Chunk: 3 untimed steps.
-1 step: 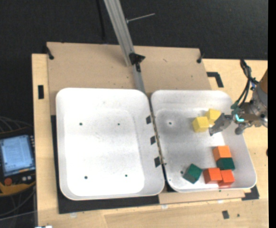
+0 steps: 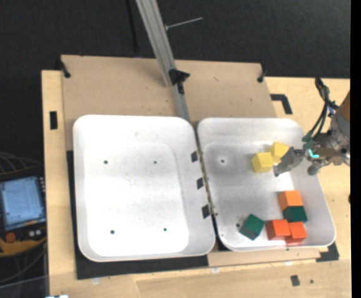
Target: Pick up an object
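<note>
On the desk (image 2: 53, 92), the left bin (image 2: 134, 129) sits beside the right bin (image 2: 242, 129), which holds two yellow blocks (image 2: 263, 161) near its middle, a green block (image 2: 252, 226) at the front, and orange blocks (image 2: 286, 228) with a dark green block (image 2: 295, 213). The tool (image 2: 299, 162) hovers spread, pinching nothing, just right of the yellow blocks.

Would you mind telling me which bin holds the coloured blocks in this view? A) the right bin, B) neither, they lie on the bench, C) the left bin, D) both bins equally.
A: the yellow blocks, orange blocks and green blocks all lie inside the right bin, with the gripper hanging over its right side beside the yellow ones.
</note>
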{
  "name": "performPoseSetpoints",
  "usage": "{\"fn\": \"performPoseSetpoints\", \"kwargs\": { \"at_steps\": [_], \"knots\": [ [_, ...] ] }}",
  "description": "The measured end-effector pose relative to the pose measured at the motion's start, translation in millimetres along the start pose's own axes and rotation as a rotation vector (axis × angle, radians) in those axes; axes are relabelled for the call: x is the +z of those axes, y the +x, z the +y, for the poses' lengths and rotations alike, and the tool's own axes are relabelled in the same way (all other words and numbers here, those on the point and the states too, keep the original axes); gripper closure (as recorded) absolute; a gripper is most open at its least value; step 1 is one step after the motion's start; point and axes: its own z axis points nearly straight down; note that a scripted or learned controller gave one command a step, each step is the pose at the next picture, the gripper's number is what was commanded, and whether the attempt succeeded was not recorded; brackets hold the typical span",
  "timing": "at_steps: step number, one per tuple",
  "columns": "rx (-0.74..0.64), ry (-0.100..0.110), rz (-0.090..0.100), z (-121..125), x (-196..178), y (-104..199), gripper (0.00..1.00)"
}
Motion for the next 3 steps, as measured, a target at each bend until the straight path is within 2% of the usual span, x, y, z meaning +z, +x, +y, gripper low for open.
{"fn": "performPoseSetpoints", "kwargs": {
  "at_steps": [1, 3],
  "knots": [
    [0.002, 0.006, -0.001, 8.6, 57.8, 0.3, 0.0],
    [0.002, 0.008, 0.0, 0.7, 174.2, 8.2, 0.0]
  ]
}}
